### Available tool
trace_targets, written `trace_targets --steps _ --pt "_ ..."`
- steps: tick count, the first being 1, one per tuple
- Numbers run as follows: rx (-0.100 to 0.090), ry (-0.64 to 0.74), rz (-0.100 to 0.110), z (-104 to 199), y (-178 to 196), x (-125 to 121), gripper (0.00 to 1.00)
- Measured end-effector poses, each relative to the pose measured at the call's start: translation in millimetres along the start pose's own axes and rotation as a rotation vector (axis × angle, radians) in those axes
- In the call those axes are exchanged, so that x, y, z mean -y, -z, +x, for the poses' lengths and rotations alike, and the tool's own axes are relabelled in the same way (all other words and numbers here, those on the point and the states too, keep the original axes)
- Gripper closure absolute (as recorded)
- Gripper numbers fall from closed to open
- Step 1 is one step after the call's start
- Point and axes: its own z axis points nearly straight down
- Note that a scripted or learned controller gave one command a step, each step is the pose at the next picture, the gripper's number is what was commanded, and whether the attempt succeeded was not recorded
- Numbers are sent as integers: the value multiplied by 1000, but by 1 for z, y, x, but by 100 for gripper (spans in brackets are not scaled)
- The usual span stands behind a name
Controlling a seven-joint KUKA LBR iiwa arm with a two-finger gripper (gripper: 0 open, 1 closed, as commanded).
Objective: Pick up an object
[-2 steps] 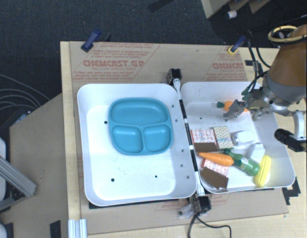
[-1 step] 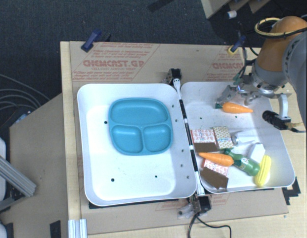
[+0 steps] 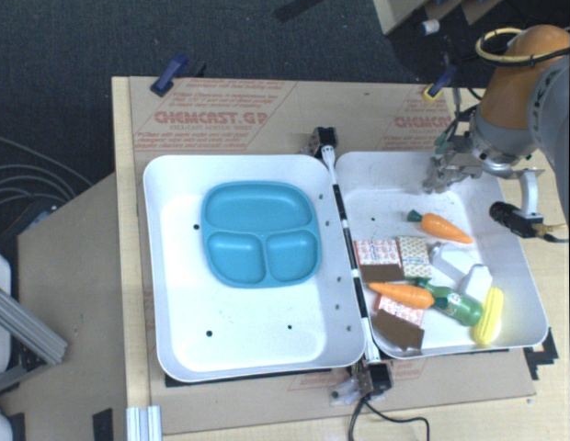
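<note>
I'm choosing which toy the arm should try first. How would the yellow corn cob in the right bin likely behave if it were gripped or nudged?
The yellow corn cob looks like rounded toy plastic, so probably stiff and light. Its cylindrical shape may roll if nudged sideways. It lies against the right bin wall beside the green bottle, so fingers may have little room.

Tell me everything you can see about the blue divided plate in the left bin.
The blue plate is a rounded rectangle, apparently light blue plastic, with three compartments: one wide section along its far side and two smaller ones along its near side. It lies flat and upright on the floor of the left bin, toward the far half. All three compartments look bare, and it touches only the bin floor.
</note>
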Motion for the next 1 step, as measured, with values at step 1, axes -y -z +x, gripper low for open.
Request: trace_targets --steps 1 --pt "0 0 1 0 0 0 0"
